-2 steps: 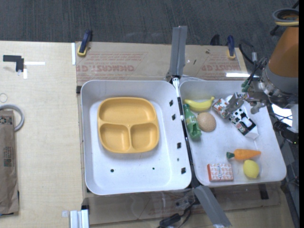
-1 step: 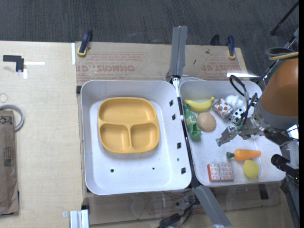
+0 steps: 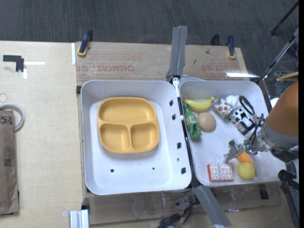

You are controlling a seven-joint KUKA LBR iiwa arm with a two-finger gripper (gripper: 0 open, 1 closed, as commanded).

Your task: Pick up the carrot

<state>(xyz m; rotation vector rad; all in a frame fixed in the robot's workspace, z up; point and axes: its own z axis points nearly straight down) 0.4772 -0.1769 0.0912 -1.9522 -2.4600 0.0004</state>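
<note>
Camera view, looking down on both bins at a slant. Arm entering from the right edge, orange band above the wrist, gripper [image 3: 239, 149] low over the right bin [image 3: 204, 172]. Fingers too small and cluttered to judge: cannot tell whether spread, pressed together or pinching anything.

Carrot [image 3: 245, 157] directly at the gripper, touching or all but touching the tip on its near-right side, partly hidden under the finger hardware. Only a short orange stretch exposed, so long axis uncertain; judged to run slantwise from the gripper down toward the lemon [image 3: 246, 171]. Lemon just beyond the carrot, apparently touching its far end. No clear view of the carrot between the fingers, hence no grasp recorded.

Small red-and-white box [image 3: 220, 172] just below-left of the gripper. Brown round fruit [image 3: 206, 122], green bottle [image 3: 191, 123] and banana [image 3: 199, 103] up and left of it, well apart. Black-and-white items [image 3: 242, 118] just above it.

Left bin [image 3: 90, 141] far to the left of the gripper, holding the yellow divided plate [image 3: 127, 125].

Judgement: coming move hinges on closing across the carrot's short width without catching the lemon.
</note>
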